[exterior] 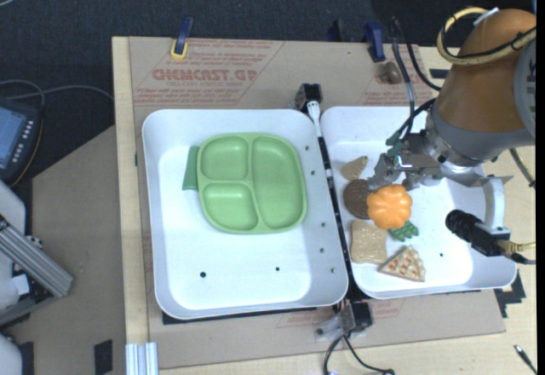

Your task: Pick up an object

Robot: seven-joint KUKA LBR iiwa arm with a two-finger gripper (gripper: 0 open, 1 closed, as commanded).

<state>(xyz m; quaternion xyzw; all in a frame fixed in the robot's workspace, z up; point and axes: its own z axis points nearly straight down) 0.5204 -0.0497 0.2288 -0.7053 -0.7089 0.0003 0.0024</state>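
1. The end effector (398,170) is seen right of centre, above the right bin (485,275); whether it is spread or pressed together cannot be told.
2. An orange pumpkin (390,205) is located just below it, beside a brown disc (357,197), a tan slice (368,241) and a pizza wedge (403,265).
3. A green divided plate (252,182) is held in the left bin (170,220).
4. Both bins are borne by the worktop (221,75).
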